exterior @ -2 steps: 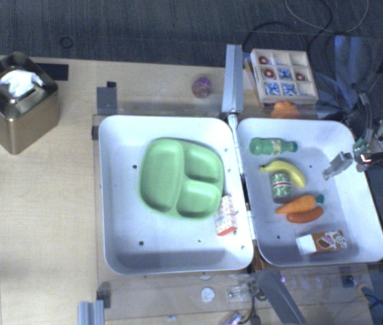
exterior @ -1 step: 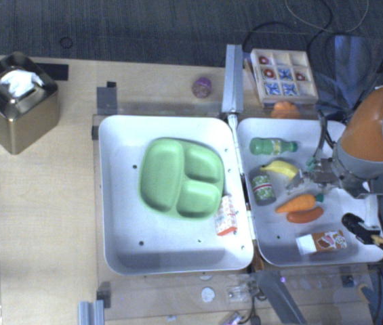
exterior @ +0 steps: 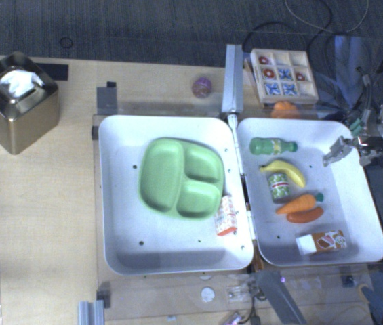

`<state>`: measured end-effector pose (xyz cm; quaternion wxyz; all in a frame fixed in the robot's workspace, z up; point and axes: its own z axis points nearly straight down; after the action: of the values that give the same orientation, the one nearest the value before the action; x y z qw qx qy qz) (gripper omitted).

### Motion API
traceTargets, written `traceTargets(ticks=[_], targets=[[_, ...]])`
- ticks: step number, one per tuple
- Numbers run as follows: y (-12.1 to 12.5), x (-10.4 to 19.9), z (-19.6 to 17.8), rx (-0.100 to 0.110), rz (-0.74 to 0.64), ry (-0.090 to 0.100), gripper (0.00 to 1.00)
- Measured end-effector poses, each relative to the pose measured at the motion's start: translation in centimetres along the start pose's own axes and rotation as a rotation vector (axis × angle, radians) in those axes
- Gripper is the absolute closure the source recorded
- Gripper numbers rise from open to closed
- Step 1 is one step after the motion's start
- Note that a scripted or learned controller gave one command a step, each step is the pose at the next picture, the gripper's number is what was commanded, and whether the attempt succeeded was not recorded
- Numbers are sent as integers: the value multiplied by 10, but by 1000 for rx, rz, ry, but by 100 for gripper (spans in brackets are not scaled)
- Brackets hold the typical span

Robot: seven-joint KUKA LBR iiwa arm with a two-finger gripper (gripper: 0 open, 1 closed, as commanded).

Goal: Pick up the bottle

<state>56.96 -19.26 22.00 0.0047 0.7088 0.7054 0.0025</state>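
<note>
Hand [exterior: 335,152] sat at the right bin's [exterior: 374,208] right-hand wall, roughly level with the bottle [exterior: 273,145]; whether it was released or clenched couldn't be told at this size, and nothing showed in it. So the step was the approach, grasp not started.

Right bin, near to far:
- carton [exterior: 321,242] at the near edge, white end to the left
- carrot [exterior: 298,204], with a red item [exterior: 305,214] touching its near side
- small can [exterior: 280,186], upright-ish, just beside the banana
- banana [exterior: 285,172], curved, just near of the bottle
- bottle: green, lying on its side at the far-left of the bin, label mid-body, long axis running left-right, cap end apparently left

Left bin [exterior: 116,249] held a green divided tray [exterior: 181,177] and a packet [exterior: 227,216] against the right wall. Not relevant to the pick.

To do it well, my read:
- travel left across the bin's far part, staying clear of the banana
- turn the wrist so the fingers close across the bottle's short axis, near-far, not along its length
- aim mid-body on the label; a round bottle would likely roll if caught off-centre
- watch the near finger: the gap to the banana looked tight, and the far wall was close on the other side

Beyond, on the worktop: an orange item [exterior: 285,109] and a tic-tac-toe board [exterior: 285,75].
</note>
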Motion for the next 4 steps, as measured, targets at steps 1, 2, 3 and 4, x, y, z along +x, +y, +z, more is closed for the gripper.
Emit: traceTargets(ticks=[1, 2, 3, 4], targets=[[14, 52, 104, 6, -70, 4, 0], [84, 86, 126, 37, 65, -2, 0], [73, 128, 33, 1, -39, 2, 0], [78, 111, 133, 4, -92, 3, 0]])
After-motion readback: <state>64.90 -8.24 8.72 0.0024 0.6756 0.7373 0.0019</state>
